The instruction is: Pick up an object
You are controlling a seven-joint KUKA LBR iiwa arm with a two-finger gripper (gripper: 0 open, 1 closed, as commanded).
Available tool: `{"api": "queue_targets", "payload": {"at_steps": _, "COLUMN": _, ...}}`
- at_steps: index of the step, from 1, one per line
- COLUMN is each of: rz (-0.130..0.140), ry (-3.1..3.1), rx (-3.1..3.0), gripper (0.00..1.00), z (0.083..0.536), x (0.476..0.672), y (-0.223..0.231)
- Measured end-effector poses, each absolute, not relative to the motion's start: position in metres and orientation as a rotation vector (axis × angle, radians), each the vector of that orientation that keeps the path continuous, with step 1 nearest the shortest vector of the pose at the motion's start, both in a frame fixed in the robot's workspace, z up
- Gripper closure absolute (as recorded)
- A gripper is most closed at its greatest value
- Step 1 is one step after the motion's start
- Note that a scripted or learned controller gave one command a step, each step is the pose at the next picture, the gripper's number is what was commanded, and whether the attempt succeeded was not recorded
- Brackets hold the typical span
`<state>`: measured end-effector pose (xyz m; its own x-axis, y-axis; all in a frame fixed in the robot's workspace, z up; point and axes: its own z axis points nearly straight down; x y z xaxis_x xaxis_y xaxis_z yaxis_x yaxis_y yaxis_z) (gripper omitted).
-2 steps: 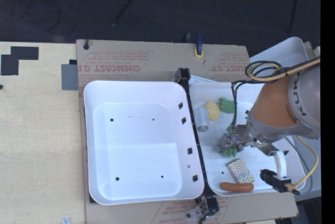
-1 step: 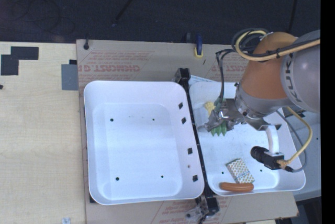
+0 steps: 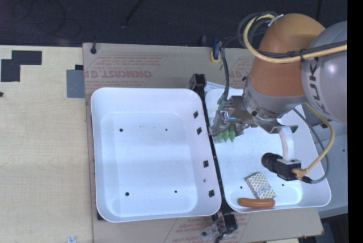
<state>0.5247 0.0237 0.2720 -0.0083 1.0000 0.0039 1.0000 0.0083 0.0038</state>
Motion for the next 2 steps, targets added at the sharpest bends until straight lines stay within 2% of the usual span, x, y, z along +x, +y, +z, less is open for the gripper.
{"api": "queue_targets", "payload": {"at_steps": 1, "rz": 0.000, "ry": -2.227, "rx": -2.211, "gripper": 1.00, "z": 0.305, "x": 0.485, "y": 0.094}}
{"api": "queue_targets", "payload": {"at_steps": 2, "rz": -0.011, "ry": -2.227, "rx": -2.224, "gripper": 1.00, "z": 0.408, "x": 0.505, "y": 0.086}}
